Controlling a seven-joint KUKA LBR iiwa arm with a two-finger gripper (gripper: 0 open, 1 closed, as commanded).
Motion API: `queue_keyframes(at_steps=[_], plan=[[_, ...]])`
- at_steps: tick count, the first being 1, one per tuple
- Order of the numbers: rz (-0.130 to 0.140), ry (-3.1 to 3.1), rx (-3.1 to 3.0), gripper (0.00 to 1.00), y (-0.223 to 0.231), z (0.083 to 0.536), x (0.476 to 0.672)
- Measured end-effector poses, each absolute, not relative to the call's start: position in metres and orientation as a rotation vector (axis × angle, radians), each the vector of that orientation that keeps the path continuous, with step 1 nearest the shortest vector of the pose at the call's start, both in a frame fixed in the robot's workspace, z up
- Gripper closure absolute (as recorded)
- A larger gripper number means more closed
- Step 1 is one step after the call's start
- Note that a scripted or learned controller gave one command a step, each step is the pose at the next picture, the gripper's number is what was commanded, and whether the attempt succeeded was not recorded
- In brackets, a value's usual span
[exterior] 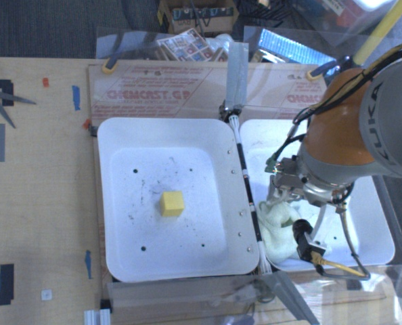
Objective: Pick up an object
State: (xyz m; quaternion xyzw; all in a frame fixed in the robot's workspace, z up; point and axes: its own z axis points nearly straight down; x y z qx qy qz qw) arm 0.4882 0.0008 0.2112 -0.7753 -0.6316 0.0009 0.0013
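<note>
A small yellow cube lies near the middle of the left white bin. A pale, crumpled soft object rests at the front left of the right bin. The arm, with its orange band, reaches over the right bin, and my gripper points down right above the pale object. The wrist body covers the fingers, and nothing is seen held between them.
A metal divider runs between the two bins. A cable and a yellow-tipped connector hang at the front of the right bin. Cardboard lies behind the bins, and wooden bench stretches to the left.
</note>
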Motion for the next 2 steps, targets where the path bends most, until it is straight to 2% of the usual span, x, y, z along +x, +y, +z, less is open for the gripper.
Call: queue_keyframes(at_steps=[1, 2], plan=[[0.001, -2.270, -2.172, 1.00, 0.066, 0.211, 0.536], [0.003, -2.001, -2.423, 1.00, 0.106, 0.199, 0.585]])
